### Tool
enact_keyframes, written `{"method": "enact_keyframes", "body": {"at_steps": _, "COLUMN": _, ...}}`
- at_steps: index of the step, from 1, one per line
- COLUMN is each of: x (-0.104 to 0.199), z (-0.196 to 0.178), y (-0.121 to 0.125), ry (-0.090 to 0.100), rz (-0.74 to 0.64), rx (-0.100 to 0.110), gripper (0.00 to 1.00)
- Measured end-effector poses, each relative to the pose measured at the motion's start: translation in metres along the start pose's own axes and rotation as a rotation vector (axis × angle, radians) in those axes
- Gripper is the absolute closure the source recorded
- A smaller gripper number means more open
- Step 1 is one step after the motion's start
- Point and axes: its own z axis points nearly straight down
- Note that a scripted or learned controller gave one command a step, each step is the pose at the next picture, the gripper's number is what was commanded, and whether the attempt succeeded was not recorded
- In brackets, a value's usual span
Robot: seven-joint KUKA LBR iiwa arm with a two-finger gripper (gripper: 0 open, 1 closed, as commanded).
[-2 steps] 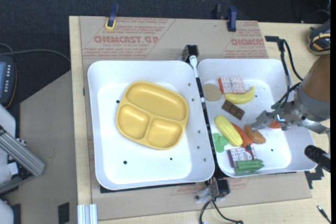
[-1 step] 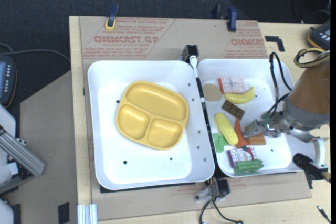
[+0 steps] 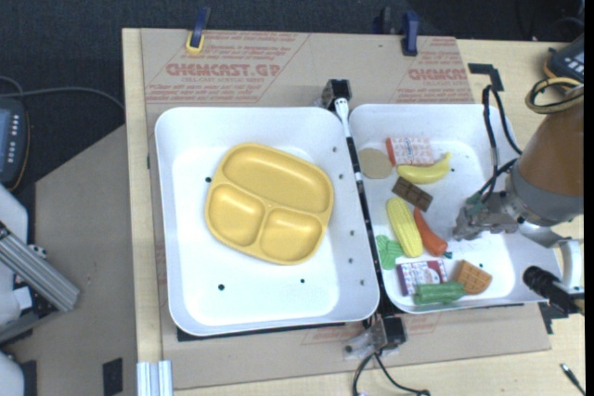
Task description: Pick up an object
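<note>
Although the gripper [image 3: 469, 225] is seen low inside the right bin [image 3: 464, 118], at about 3 o'clock of its floor, nothing can be made out between its fingers, and whether they are apart or together cannot be told at this slant. It is judged to be poised there because the toy food is crowded in that bin: the orange carrot [image 3: 430, 235] lies just beside it at 9 o'clock, touching the yellow corn cob [image 3: 403, 228], with a brown chocolate bar [image 3: 411, 193] at 11 o'clock and a banana [image 3: 425, 171] further up. A waffle [image 3: 471, 277], a green pod [image 3: 438, 294] and a red-and-white packet [image 3: 419, 274] sit toward 6 o'clock. The carrot, the likeliest target, appears short, smooth and tapered, lying flat. A yellow divided plate [image 3: 269, 203] rests alone in the left bin [image 3: 186, 227]
</note>
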Motion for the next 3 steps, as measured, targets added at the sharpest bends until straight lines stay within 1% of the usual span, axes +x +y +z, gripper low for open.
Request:
{"method": "enact_keyframes", "body": {"at_steps": 2, "x": -0.005, "z": -0.087, "y": -0.006, "ry": -0.002, "rz": -0.002, "rx": -0.005, "gripper": 1.0}}
{"method": "enact_keyframes", "body": {"at_steps": 3, "x": -0.005, "z": -0.124, "y": -0.005, "ry": -0.002, "rz": -0.003, "rx": -0.005, "gripper": 1.0}}
